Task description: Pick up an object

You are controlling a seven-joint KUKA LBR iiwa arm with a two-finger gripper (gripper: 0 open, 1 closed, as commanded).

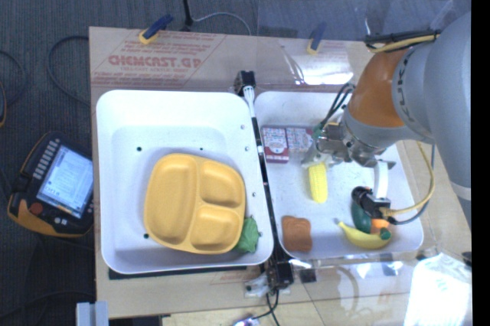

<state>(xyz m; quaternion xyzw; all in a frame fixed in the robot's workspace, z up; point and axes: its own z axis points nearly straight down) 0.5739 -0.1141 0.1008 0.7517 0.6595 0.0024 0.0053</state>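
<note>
The right bin [337, 104] holds a yellow corn cob [317, 184] near its middle, a red and white box [276, 143] at its left, a brown bread-like piece [297, 233] at the front, and a banana [363, 237] at the front right. A small dark, orange and green object [367, 211] lies just above the banana. My gripper [323, 151] hangs low over the bin, right at the upper end of the corn cob. The grey wrist with its orange band [379, 95] hides the bin's right rear part.
In the left bin [122, 118] lies a yellow divided tray [195, 202] with a green item [249, 236] peeking out at its right front corner. A black tool [246, 83] rests on the rim between the bins. Blue clamps sit on the board behind.
</note>
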